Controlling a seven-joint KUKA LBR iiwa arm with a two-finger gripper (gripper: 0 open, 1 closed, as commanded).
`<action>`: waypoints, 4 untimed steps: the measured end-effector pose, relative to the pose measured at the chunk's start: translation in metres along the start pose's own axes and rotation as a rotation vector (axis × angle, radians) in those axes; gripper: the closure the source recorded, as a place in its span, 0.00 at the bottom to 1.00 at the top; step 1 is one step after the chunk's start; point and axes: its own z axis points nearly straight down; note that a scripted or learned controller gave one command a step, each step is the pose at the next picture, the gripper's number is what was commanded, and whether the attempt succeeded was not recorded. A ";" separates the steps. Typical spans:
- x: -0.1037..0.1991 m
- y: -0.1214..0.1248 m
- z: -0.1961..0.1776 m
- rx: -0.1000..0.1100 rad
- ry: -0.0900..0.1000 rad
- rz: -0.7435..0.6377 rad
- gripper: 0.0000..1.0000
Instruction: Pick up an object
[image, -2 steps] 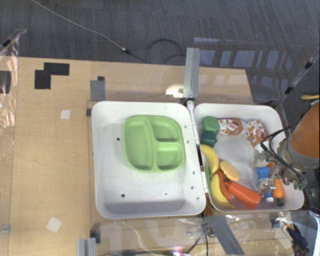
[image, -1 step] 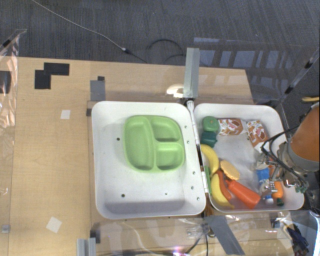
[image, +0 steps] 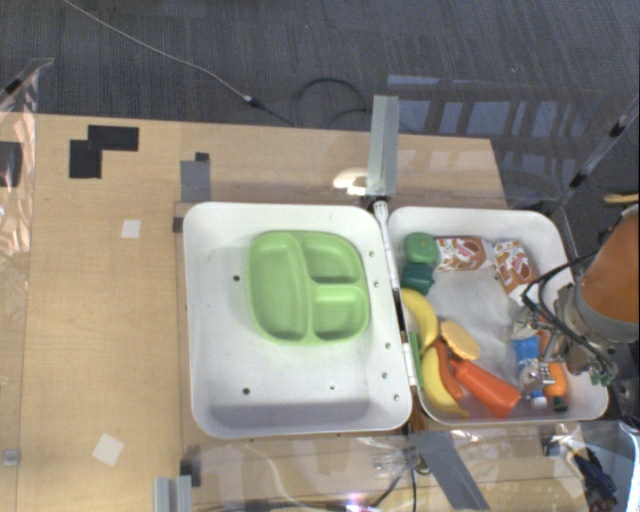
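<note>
1. The gripper (image: 545, 372) hangs low over the lower right corner of the right bin (image: 480, 225), by a blue object (image: 526, 353); whether it grips anything cannot be told.
2. An orange bottle (image: 487, 387), two bananas (image: 424, 318) and a round bun-like toy (image: 461, 340) lie at that bin's lower left.
3. The left bin (image: 215, 330) holds a green divided plate (image: 306, 286).

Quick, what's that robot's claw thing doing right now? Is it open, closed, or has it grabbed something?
End effector: low over the right bin's near right corner, among the toys; cannot be told whether it is open, closed or holding anything.
</note>
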 end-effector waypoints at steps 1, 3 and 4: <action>0.000 0.000 0.000 -0.001 0.000 -0.038 0.00; -0.001 0.001 0.000 -0.001 0.001 -0.114 0.00; -0.002 0.001 0.000 -0.001 0.002 -0.105 0.00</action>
